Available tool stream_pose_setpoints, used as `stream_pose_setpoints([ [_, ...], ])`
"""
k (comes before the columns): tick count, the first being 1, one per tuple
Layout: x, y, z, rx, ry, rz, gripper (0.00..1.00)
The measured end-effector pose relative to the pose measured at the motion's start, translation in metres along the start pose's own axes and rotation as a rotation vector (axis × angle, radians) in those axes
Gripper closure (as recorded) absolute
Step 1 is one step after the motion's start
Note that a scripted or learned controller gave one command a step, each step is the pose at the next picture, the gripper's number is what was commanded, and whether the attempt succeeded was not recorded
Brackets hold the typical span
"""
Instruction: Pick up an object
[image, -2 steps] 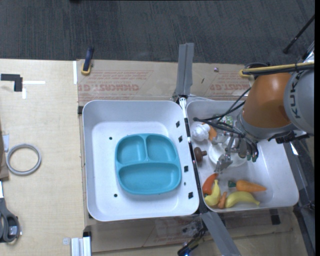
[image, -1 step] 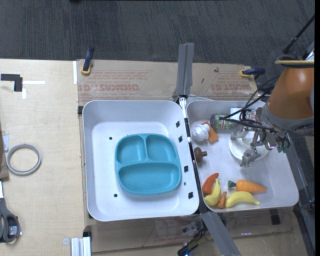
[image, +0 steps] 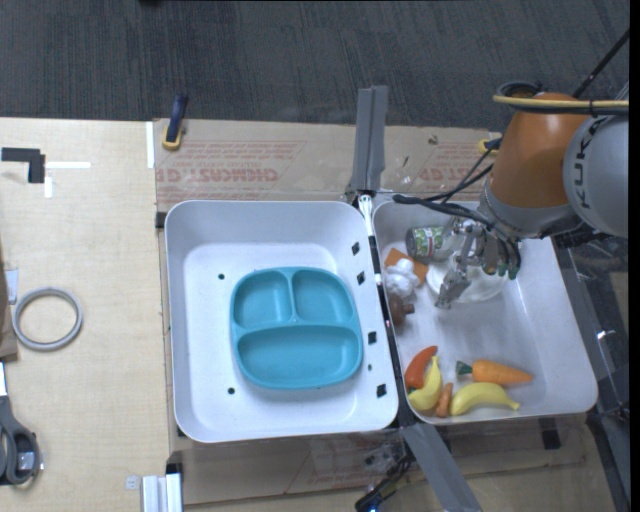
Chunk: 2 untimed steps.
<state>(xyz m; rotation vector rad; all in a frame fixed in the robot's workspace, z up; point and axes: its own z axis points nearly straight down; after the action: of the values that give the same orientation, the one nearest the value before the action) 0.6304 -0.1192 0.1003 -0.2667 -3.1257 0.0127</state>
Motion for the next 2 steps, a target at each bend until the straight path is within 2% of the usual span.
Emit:
stream_pose_setpoints([
  [1, 0.042, 0.013, 0.003, -0.006, -0.018, -0.116, 0.0],
  [2, 0.101, -0.034, 0.004, -0.008, -0.016, -0.011, 0.0],
])
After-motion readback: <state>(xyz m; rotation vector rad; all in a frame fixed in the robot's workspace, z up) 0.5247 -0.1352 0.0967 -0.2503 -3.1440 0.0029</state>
